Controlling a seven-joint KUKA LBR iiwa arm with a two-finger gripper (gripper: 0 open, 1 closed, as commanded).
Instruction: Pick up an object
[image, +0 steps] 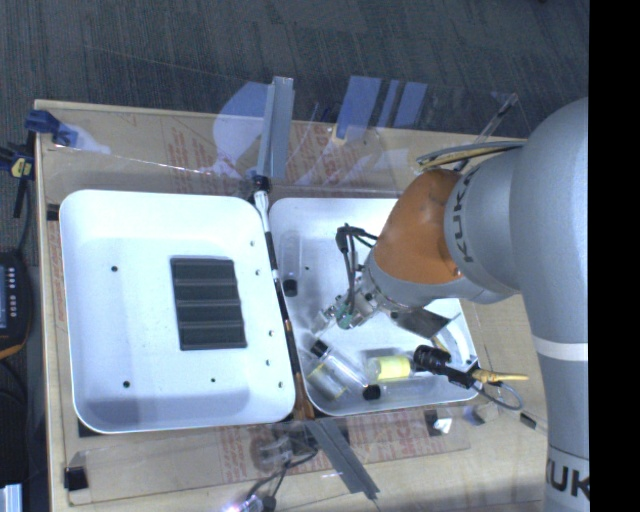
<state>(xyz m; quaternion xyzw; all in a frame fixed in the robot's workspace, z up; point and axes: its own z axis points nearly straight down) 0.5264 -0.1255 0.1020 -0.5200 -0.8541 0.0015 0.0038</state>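
Two shallow white bins, side by side, listed from the view's left.

1. Left bin (120, 340): one ribbed dark pad (208, 303), flat near the bin's middle, well apart from the arm.
2. Right bin (310, 235), left wall: one small black piece (290, 287), lying alone just beside the divider.
3. Right bin, near-left corner: one clear bottle (338, 373) with a dark cap at its upper-left end. Its long axis slants from the cap down toward the bin's near rim.
4. Right bin, middle: gripper (345, 316), reached in from the right and low over the floor. Whether it is set wide or narrow cannot be told, and nothing is seen held in it.
5. Right bin, near rim: one black nub (371, 393), and just right of the bottle one yellow piece (392, 368).

Relation governing the pick: the clear bottle is judged the nearest candidate. It lies just toward the near rim from the gripper, almost directly below it in the view and apart from it. A grasp would likely need to close across the bottle's slanted axis, and the yellow piece close by could be knocked.
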